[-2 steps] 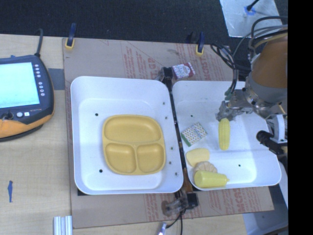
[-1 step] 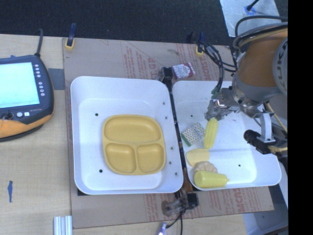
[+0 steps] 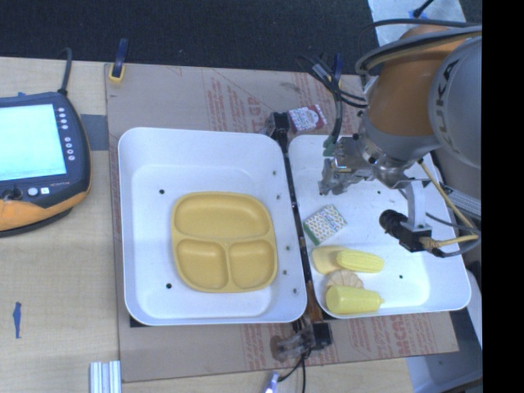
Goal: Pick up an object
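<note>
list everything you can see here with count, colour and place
bins: 2, white, side by side on the bench
tray: 1, yellow, three compartments, in the left bin
packet: 1, green-and-white check, right bin near its left wall
corn: 1, yellow, right bin, front half
cylinder: 1, yellow, right bin, front edge
cracker: 1, tan, between corn and cylinder
pendant: 1, orange and black with a lit screen, bench far left
wrapper: 1, red and white, behind the bins
clamp: 1, blue and yellow, board's back left corner
arm: 1, grey with orange band, over the right bin
gripper: 1, metal, above the right bin's back half
</note>
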